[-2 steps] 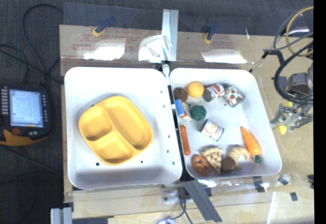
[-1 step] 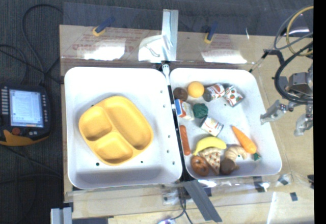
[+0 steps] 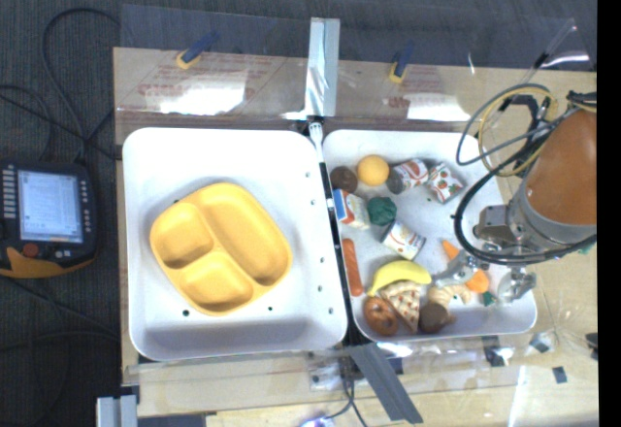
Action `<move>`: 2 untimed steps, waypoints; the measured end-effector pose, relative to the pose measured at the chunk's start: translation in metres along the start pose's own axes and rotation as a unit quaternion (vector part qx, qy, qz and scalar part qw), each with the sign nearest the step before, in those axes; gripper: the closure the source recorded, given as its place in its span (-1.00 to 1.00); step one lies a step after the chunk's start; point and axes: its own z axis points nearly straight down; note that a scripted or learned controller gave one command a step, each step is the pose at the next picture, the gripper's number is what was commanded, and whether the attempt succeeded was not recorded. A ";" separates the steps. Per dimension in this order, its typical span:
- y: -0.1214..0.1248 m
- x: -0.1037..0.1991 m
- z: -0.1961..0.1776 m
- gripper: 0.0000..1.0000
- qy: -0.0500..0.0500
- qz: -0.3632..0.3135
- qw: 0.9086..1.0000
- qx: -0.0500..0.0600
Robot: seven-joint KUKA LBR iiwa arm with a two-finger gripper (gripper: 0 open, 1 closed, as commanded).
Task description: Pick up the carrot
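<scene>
The carrot (image 3: pixel 450 248) is a small orange piece in the right bin (image 3: pixel 505 318), near its right side. Its pointed end sticks out to the upper left of my gripper (image 3: pixel 469 271), and more orange shows just below the gripper's right side. The gripper hangs low over the carrot's middle and hides it. The arm's orange band (image 3: pixel 568 173) and grey wrist stand above it to the right.
Several toy foods crowd the right bin: a banana (image 3: pixel 400 275), a pizza slice (image 3: pixel 403 302), an orange ball (image 3: pixel 373 170), a green item (image 3: pixel 381 212), and a red-orange stick (image 3: pixel 351 267) by the left wall. A yellow divided tray (image 3: pixel 221 246) lies in the left bin. Cables (image 3: pixel 500 134) loop above the arm.
</scene>
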 end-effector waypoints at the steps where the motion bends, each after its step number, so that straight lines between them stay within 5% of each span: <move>1: -0.018 0.024 0.063 -1.00 -0.003 0.011 1.000 0.011; 2: -0.011 0.008 0.069 -1.00 0.003 0.042 0.999 0.014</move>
